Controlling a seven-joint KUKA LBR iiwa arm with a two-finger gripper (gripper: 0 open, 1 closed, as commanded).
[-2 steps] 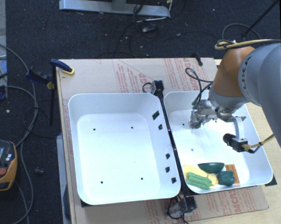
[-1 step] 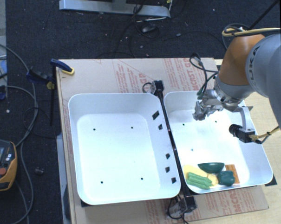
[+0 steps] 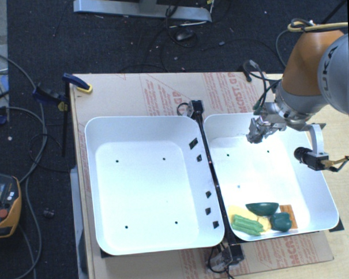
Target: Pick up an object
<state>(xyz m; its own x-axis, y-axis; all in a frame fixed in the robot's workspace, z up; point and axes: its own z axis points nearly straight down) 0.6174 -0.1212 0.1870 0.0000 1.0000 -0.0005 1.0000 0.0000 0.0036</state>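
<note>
Tool [image 3: 256, 133] above far end of right shallow white bin [image 3: 315, 182], grip state unclear; ridged green plastic piece [image 3: 247, 224] at near end.

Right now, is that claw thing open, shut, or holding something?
Gripper: cannot be told from this view; it hangs over the far end of the right bin, well away from the green objects.

Both bins, left bin [image 3: 144, 178] and right bin [image 3: 279, 160], look smooth glossy white plastic, the bench [image 3: 161, 90] is matt printed cardboard-like board, the green ridged toy [image 3: 247, 224] looks plastic, floor [image 3: 37, 44] dark rough carpet.
</note>
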